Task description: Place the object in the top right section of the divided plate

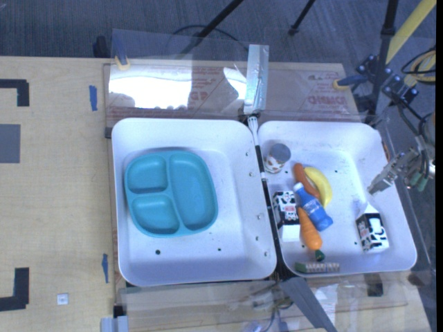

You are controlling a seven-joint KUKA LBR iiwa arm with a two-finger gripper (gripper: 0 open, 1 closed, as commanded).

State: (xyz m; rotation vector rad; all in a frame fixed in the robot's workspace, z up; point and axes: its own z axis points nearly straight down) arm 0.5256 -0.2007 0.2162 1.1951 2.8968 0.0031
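Plate (171, 200), blue and split into three wells, sits in the left bin (138, 265), and none of its wells holds anything yet. Everything else lies well to the right of the plate, in the right bin (360, 133): a banana (317, 183), a carrot (309, 228), a blue bottle (313, 209) lying over the carrot, a small cup (277, 156), a black-and-white carton (285, 207) nearest the plate and a second carton (372, 231) farthest from it. The task does not say which of these is meant, so I take it to be one of that heap.

The gripper (387, 175) hangs at the far side of that bin from the plate, above the second carton, with nothing between its fingers; whether it is spread or closed I cannot tell from where I stand.

My worry is the crowding. Banana, bottle and carrot touch or overlap, so a grab there could pinch two at once or knock one aside. The second carton stands clear and looks the safer pick, though it lies close to the bin wall. After that comes a long carry across the divider to the plate, and a loose hold could let the thing drop short or land in the wrong well.
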